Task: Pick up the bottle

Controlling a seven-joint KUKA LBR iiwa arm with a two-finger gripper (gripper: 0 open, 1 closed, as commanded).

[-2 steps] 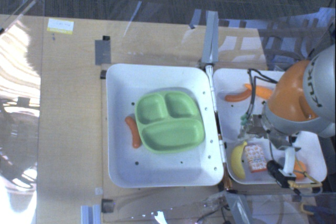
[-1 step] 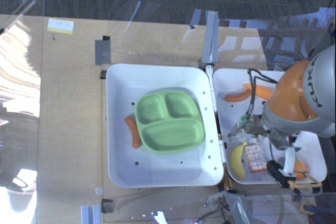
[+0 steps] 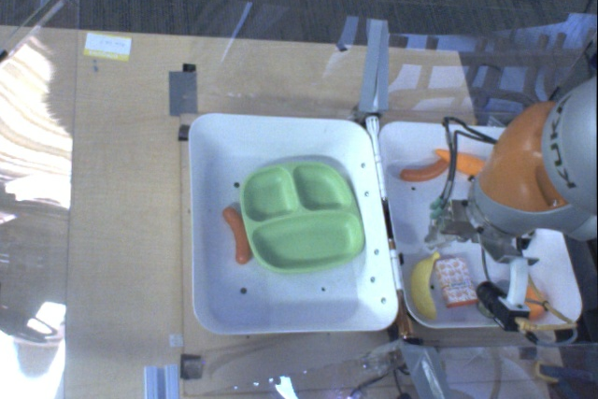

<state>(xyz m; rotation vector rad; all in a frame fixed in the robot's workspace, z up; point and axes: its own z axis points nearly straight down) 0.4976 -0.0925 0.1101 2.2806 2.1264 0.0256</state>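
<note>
Nearest, in the lower part of the right bin (image 3: 409, 145), a yellow banana (image 3: 424, 287) lies lengthwise. A small white packet with red print (image 3: 455, 281) sits just beside it on the right.

Just above these two in the frame, the claw (image 3: 447, 227) hangs over the middle of the right bin at the end of the grey arm (image 3: 523, 173), which comes in from the right edge. I cannot tell whether the claw is open or closed from this angle, and nothing can be seen gripped in it.

Level with the claw, at the centre of the frame, the left bin (image 3: 215, 285) holds a green divided plate (image 3: 301, 216). A reddish sausage (image 3: 238, 235) lies against the plate's left rim.

Farther up, in the upper part of the right bin, an orange sausage (image 3: 422, 171) lies crosswise. An orange item (image 3: 466, 163), partly hidden by the arm, touches its right end.

I cannot tell which of the things in the right bin is the bottle.

Beyond the bins, the pale wooden tabletop (image 3: 121, 201) carries a yellow label (image 3: 107, 45) in the upper left of the frame.
</note>
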